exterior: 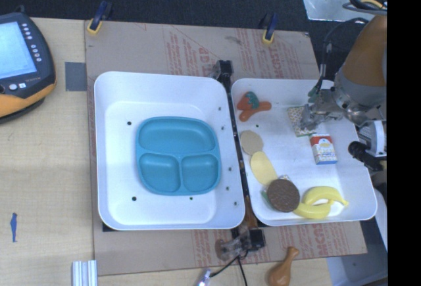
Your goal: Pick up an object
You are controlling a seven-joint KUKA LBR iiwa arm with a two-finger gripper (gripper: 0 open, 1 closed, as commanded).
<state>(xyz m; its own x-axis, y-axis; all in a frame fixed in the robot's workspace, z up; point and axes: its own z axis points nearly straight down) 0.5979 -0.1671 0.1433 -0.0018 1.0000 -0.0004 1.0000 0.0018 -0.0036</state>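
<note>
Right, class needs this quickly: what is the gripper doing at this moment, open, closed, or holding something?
Gripper: cannot be told; it sits low in the right bin over a speckled flat object.

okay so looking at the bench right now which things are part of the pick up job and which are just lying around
Part of the job, in the right bin: gripper, speckled square piece, small carton, banana, brown round piece, orange toy.

Lying about: blue divided plate, handheld pendant, clamps.
</note>
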